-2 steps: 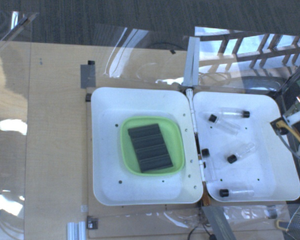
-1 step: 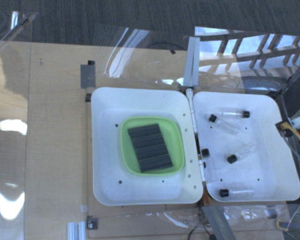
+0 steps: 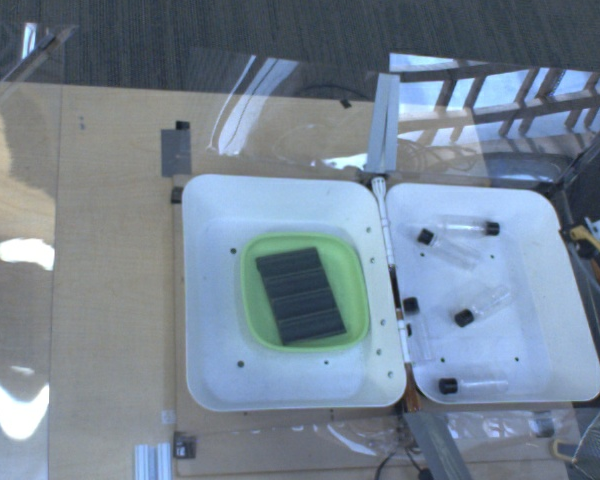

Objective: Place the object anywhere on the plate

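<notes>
The dark ribbed block (image 3: 299,296) lies flat on the green plate (image 3: 353,268) in the left bin (image 3: 210,368); it looks stiff, light and not fragile, best pinched across its 2 long edges; jaw state cannot be told

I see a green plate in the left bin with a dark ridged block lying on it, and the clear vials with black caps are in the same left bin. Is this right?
Not quite. In the camera view the green plate with the dark ridged block on it is in the left bin, but the clear vials with black caps lie in the right bin, not the left one.
</notes>
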Robot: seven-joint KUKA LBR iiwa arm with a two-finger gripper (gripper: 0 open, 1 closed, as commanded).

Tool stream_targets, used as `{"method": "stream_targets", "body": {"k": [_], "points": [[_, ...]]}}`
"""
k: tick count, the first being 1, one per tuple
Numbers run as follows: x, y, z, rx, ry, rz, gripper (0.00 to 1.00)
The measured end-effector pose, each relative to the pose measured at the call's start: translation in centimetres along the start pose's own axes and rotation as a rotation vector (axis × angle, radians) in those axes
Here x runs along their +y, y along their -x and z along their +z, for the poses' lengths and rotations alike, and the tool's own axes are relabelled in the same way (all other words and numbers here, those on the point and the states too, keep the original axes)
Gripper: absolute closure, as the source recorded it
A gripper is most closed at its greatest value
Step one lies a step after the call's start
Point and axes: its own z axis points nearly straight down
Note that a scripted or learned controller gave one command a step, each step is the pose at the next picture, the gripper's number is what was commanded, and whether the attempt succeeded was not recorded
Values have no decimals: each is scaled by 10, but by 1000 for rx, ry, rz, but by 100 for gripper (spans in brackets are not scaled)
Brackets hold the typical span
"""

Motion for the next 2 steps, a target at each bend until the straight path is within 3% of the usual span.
{"method": "stream_targets", "body": {"k": [1,2], "points": [[0,0,-34,2,2,58,0],[1,-1,-137,7,6,7,0]]}}
